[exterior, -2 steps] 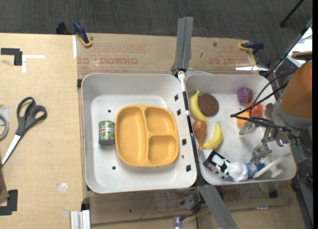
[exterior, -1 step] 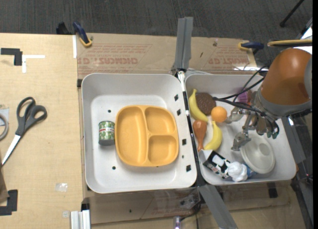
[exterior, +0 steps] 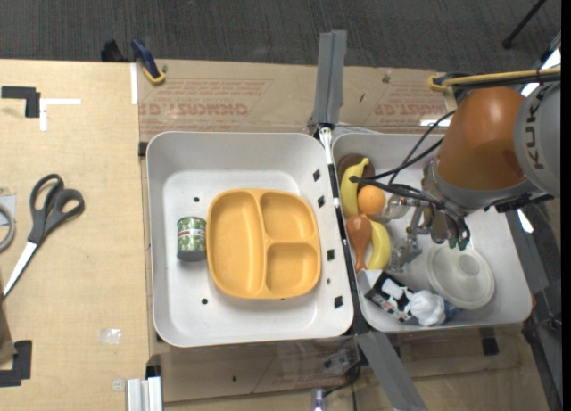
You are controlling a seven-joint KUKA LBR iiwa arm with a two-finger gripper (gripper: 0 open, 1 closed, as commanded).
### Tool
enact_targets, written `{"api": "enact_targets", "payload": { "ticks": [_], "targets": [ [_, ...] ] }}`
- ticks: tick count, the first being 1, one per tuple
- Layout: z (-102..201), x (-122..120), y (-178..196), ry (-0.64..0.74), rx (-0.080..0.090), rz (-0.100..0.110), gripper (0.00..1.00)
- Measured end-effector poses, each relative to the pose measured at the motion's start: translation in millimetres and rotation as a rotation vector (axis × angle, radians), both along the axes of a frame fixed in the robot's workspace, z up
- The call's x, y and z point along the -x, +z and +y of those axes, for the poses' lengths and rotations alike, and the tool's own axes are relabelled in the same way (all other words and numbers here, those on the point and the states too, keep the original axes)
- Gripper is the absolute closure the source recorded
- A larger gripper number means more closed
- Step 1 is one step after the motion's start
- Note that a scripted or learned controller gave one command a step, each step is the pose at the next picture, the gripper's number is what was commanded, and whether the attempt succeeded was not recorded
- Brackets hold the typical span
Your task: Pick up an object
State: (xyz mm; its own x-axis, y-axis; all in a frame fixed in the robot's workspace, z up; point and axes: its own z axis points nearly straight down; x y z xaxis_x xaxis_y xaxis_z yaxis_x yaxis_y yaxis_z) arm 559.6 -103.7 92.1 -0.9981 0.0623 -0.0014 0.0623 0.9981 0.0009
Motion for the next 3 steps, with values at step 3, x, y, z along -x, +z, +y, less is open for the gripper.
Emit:
{"api": "enact_targets", "payload": {
  "ticks": [3],
  "targets": [
    [0,-29,1,-0.044,0.001,-0.004,0.0]
  ]
}}
